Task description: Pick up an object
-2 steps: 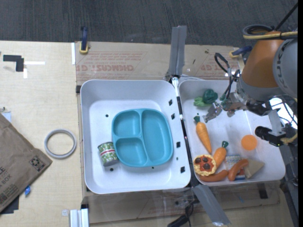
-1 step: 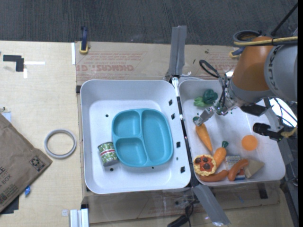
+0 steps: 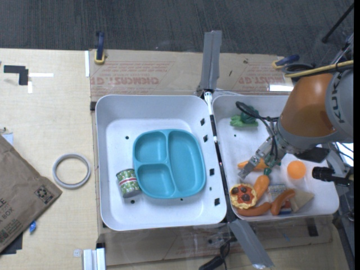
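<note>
Two shallow white plastic bins (image 3: 112,151) sat side by side on a cardboard-covered bench.
The two-finger gripper (image 3: 260,163) hung low in the right bin, jaws slightly parted and holding nothing, directly above an orange toy carrot (image 3: 261,183); an orange ball (image 3: 296,169) lay just beside it.

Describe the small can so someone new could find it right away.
Look at the left bin, which holds a blue divided plate. The can lies against the plate's lower left edge; it is the bin's only small item, with a green and white label.
</note>
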Controlling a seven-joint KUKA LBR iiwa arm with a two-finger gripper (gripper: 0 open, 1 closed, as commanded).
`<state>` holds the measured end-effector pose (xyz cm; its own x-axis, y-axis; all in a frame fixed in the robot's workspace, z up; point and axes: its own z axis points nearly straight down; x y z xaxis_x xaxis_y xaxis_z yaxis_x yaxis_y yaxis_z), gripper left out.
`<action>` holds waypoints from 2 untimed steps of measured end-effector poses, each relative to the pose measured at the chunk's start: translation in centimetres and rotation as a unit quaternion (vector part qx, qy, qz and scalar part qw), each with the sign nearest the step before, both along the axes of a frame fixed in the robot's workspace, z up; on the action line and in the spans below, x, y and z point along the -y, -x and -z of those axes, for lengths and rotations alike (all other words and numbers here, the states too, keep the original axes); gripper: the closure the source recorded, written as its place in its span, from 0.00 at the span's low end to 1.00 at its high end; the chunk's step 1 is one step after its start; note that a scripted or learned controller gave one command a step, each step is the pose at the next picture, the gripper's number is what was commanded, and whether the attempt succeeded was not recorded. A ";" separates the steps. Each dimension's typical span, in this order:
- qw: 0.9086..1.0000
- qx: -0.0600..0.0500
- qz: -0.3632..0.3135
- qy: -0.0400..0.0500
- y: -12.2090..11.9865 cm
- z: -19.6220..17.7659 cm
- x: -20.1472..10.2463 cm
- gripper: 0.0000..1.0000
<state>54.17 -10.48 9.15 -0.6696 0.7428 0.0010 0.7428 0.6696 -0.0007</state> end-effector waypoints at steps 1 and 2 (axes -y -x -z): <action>1.000 0.002 0.002 0.000 -0.1 -1.0 0.0 1.00; 0.977 0.001 0.213 0.001 -6.7 -12.1 -2.2 1.00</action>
